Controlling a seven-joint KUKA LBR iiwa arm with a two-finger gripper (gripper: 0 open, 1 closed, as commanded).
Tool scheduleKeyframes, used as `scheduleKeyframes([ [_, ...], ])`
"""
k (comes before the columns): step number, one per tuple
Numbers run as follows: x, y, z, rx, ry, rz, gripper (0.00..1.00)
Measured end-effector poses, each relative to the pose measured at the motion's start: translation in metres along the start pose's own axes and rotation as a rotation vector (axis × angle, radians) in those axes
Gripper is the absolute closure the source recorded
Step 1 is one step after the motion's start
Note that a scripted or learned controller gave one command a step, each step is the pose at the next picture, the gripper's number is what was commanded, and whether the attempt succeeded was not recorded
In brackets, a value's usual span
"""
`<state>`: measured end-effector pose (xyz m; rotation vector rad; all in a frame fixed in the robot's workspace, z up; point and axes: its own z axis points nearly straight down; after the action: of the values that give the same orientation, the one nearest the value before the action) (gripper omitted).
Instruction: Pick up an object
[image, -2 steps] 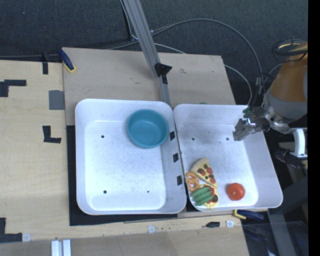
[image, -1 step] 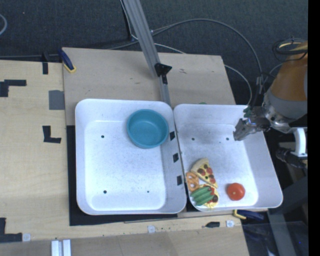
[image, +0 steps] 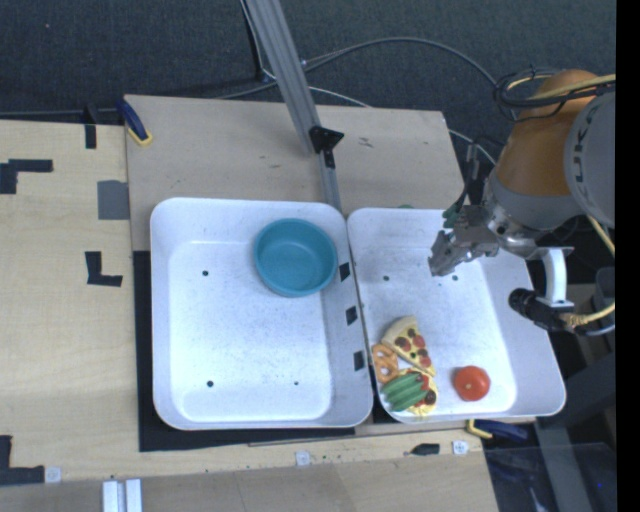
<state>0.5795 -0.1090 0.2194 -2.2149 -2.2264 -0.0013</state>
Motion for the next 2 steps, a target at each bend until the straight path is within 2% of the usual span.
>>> scheduleKeyframes([
  [1,0.046,0.004,0.006,0.001,0.000,0.001,1.00],
  [2,0.093,0.019,0.009,0.001,0.000,0.001,1.00],
])
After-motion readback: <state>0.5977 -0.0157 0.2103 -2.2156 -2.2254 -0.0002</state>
